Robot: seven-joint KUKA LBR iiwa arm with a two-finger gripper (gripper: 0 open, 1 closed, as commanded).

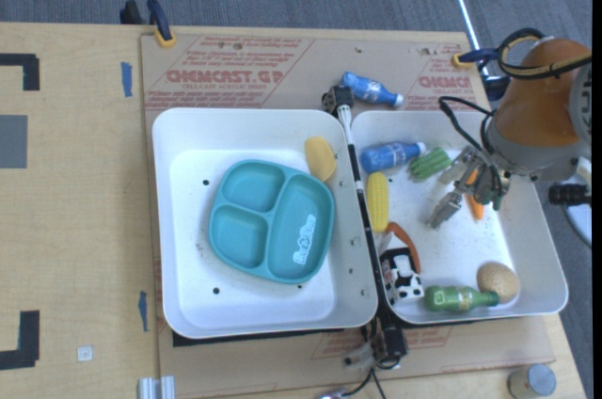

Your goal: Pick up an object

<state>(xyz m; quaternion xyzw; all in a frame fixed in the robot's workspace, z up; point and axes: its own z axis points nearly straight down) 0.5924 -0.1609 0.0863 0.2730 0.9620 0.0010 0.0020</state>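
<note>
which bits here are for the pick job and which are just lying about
For the job: pincer; right bin's blue bottle, corn cob, green bottle, potato.
Lying about: teal divided plate, blue bottle outside the bins.

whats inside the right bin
The right bin holds a blue bottle, a green piece, a corn cob, a green bottle, a tan ball and a black-and-white toy. The gripper covers whatever lies beneath it.
</note>
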